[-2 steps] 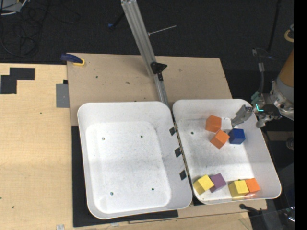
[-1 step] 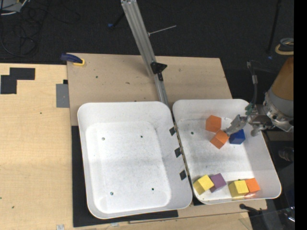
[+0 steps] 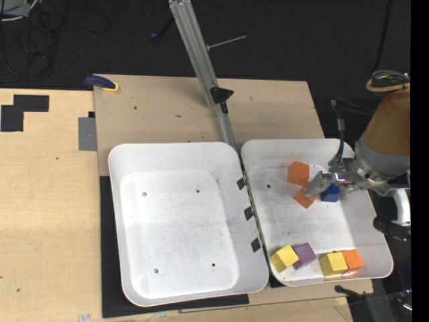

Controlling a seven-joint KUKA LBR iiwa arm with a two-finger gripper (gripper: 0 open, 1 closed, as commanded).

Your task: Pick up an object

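Orange block (image 3: 305, 198) and blue block (image 3: 330, 193) crowd the gripper (image 3: 320, 186) at centre right; finger state cannot be told. Centre on one block before closing.

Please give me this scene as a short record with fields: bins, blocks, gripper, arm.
bins: left bin and right bin, side by side
blocks near gripper: orange block, second orange block, blue block
blocks at front edge: yellow block, purple block, another yellow block, orange one
gripper: low among the upper blocks
arm: from right
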